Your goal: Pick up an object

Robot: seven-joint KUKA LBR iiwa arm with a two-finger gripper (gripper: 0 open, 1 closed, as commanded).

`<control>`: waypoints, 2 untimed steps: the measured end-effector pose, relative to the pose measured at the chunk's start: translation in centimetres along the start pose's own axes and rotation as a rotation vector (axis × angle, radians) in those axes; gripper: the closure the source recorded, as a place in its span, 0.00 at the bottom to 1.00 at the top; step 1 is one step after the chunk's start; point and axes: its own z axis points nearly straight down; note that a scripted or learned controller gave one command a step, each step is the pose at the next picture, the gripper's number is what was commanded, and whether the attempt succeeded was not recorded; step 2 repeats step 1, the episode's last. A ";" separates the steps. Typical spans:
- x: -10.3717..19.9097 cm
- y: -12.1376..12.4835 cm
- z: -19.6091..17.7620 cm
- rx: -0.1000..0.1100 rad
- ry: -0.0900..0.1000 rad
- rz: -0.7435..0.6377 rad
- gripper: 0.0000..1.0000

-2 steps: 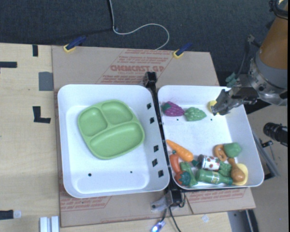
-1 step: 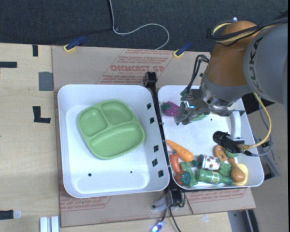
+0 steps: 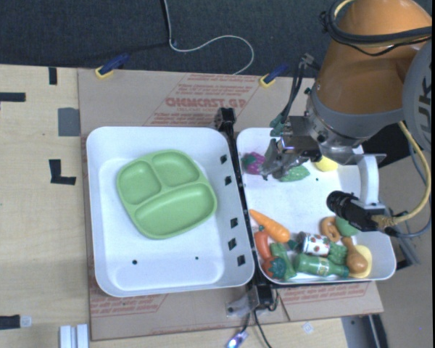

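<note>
My gripper (image 3: pixel 278 162) hangs low over the far left part of the right bin (image 3: pixel 304 198). Right beside it on the left lies a purple toy (image 3: pixel 251 164), partly hidden by the gripper. A green leafy toy (image 3: pixel 298 173) lies just to its right, and a yellow toy (image 3: pixel 325 166) peeks out beyond that under the wrist. An orange carrot (image 3: pixel 270 225) lies in the middle of the bin. Several toy foods (image 3: pixel 312 256) are heaped along the near edge of the bin.
The left bin (image 3: pixel 116 267) holds a green divided plate (image 3: pixel 167 193). A black hinge strip (image 3: pixel 234 194) runs between the two bins. The arm's large orange and grey body (image 3: pixel 370 56) looms over the right bin's far right corner.
</note>
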 end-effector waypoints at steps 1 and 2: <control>4.2 -1.8 -1.6 0.008 -0.002 0.001 1.00; 4.2 -1.8 -1.6 0.008 -0.002 0.001 1.00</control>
